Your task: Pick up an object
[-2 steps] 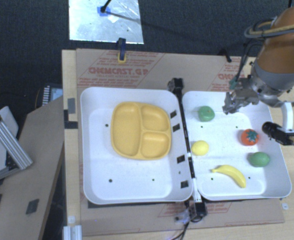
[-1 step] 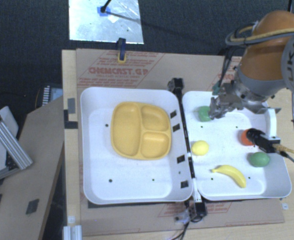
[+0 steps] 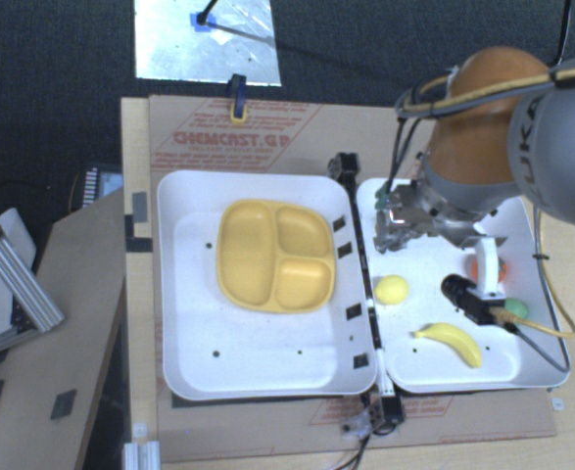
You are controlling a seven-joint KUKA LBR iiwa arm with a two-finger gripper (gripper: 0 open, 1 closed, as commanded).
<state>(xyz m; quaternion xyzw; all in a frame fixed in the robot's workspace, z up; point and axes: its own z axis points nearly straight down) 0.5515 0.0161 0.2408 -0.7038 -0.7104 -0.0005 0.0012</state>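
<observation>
— Lemon lies in the right bin, just below the tool; banana sits nearer the front.
— Tool width? Cannot tell; a descent risks grazing the bin divider and closing on nothing.

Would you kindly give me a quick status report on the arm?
Gripper low over right bin, far-left corner. Lemon, banana untouched. Nothing blocking them.

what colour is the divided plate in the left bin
Pale yellow, the divided plate is plain with no pattern, seen clearly in the camera view.
</observation>
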